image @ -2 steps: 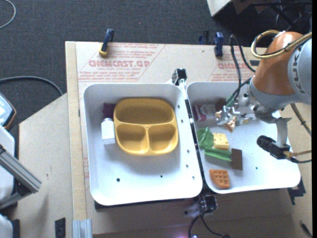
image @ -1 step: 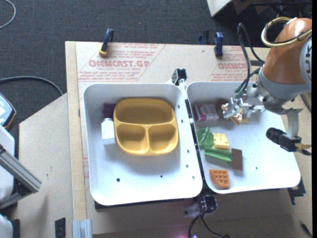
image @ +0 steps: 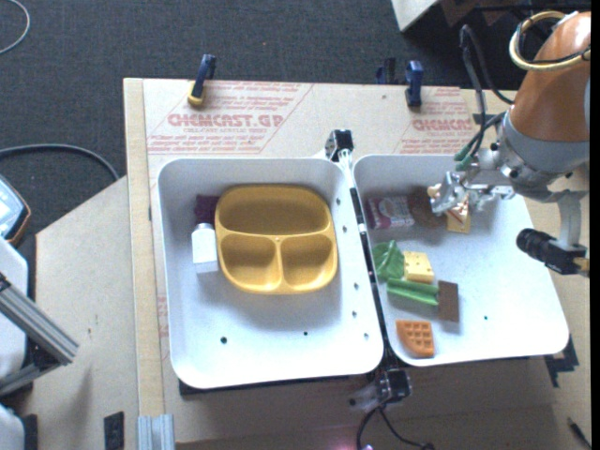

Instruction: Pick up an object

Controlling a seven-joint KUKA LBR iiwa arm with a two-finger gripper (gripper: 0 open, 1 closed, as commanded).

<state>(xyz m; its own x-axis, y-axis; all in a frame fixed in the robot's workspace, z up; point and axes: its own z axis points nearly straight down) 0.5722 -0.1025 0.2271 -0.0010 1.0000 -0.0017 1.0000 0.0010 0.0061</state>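
Nearest the camera in the right bin [image: 525, 336] lies an orange waffle-shaped toy [image: 416, 337], flat against the floor by the front wall. Just behind it sit a green bar-like piece [image: 412, 293] touching a small brown block [image: 449, 301], then a yellow wedge that looks like toy cheese [image: 418, 267] resting against a leafy green piece [image: 387, 260]. These look like light, stiff plastic play food. They probably slide easily on the smooth bin floor, and the flat ones offer little height for a pinch; the cheese wedge and the brown block would be better taken across their narrow sides.

Farther back, a dark red packet with a pale label [image: 389, 213] lies near the divider, with a dark brown shape just beside it. The gripper [image: 457, 200] hangs low over this far part of the bin, and a small tan block [image: 458, 219] sits right at its tip. Whether that block is between the fingers or merely beneath them cannot be told, nor how far the tool is spread. If it is the target, it looks small, light and rigid, best pinched across its flat faces.

In the left bin [image: 178, 251] a yellow divided tray [image: 276, 237] fills the middle, with a small white bottle [image: 203, 247] touching its left edge and a dark maroon item [image: 206, 205] behind that.
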